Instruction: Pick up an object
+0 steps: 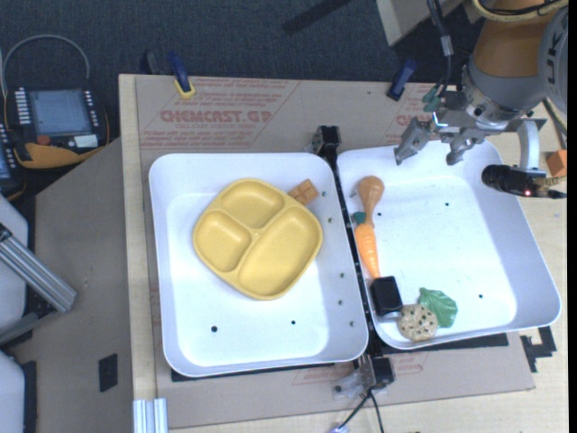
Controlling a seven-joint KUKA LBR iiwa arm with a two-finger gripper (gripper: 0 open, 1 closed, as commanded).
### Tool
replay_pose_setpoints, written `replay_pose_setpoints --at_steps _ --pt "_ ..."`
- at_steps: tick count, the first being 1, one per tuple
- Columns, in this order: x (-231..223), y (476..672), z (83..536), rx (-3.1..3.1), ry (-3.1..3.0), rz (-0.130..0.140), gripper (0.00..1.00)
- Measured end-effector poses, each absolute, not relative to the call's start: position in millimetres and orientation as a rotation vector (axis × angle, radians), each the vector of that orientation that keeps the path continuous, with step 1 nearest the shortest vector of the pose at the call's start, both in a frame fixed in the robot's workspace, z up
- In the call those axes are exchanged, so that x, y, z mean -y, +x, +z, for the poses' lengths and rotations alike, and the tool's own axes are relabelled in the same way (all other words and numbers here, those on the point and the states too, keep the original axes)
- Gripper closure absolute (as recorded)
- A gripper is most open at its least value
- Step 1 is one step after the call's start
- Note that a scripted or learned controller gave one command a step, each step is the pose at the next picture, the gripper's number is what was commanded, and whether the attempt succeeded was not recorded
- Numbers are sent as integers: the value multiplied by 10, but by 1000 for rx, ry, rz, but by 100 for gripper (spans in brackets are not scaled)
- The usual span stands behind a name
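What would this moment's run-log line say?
gripper: open, above right bin's far edge | holding: nothing | carrot: in right bin | yellow tray: left bin

Arm [518, 25] cropped; block [304, 191] perhaps half-hidden.

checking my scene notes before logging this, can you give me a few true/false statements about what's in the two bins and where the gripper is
1. The yellow divided plate lies in the left bin. True.
2. The gripper is shut on the carrot. False: it hangs open above the right bin's far edge, with nothing between its fingers.
3. The black block sits in the right bin, near the cookie. True.
4. The green piece rests on the yellow plate. False: it lies in the right bin beside the cookie.
5. A small brown block sits by the plate's far edge. True.
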State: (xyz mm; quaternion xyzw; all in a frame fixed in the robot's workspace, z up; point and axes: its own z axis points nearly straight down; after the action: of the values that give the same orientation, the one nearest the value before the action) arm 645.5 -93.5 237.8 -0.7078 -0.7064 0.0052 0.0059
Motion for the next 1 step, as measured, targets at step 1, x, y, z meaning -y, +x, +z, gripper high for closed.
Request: replay_pose_setpoints --at_steps 1 --pt "933 6476 2470 2221 -2221 1 0"
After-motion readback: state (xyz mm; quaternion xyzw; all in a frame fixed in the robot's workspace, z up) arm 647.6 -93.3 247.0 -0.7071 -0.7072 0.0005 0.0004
